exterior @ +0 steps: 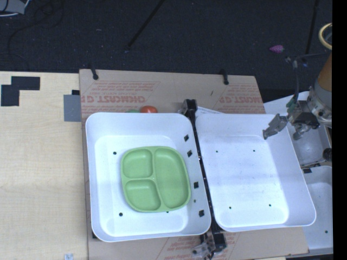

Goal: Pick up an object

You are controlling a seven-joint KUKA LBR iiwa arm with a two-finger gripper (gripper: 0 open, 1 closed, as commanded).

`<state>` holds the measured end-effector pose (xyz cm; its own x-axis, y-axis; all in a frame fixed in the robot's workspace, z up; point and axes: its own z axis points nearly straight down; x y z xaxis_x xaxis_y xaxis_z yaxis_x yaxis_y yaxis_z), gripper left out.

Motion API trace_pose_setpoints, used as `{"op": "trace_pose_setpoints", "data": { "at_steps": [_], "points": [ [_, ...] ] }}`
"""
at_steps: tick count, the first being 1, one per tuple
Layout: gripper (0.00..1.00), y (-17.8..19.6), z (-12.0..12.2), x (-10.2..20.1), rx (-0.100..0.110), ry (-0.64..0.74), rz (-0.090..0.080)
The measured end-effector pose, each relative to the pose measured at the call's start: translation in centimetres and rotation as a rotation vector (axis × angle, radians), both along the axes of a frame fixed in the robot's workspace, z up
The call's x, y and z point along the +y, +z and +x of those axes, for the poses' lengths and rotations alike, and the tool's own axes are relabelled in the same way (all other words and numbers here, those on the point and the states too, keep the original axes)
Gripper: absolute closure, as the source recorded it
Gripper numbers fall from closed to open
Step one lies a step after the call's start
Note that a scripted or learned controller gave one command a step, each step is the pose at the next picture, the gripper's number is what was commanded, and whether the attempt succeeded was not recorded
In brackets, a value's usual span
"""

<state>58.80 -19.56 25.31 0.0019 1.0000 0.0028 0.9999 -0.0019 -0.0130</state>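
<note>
A light green plate (155, 178) with three compartments lies flat in the middle of the left bin (103, 140). My gripper (283, 132) hovers over the far right edge of the right bin (255, 199), well away from the plate. Its two grey fingers (272, 127) are spread apart with nothing between them. The arm's wrist sits at the right border of the view.
A small red-orange object (148, 110) and a bit of green (132, 111) peek out behind the left bin's far rim, on the cardboard sheet (162, 91). A black divider (198, 167) runs between the bins. Light wooden bench lies to the left.
</note>
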Motion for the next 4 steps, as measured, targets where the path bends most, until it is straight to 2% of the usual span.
{"op": "trace_pose_setpoints", "data": {
  "at_steps": [1, 2, 3, 4],
  "points": [
    [0.0, 0.7, 0.2, 0.0, -0.012, 0.002, -0.003],
    [0.0, -3.7, 0.4, 0.4, -0.007, 0.002, -0.001],
    [0.0, -9.9, 0.2, 1.2, -0.006, 0.002, 0.0],
    [0.0, -14.8, 0.0, 0.4, -0.006, 0.001, -0.001]
  ]
}}
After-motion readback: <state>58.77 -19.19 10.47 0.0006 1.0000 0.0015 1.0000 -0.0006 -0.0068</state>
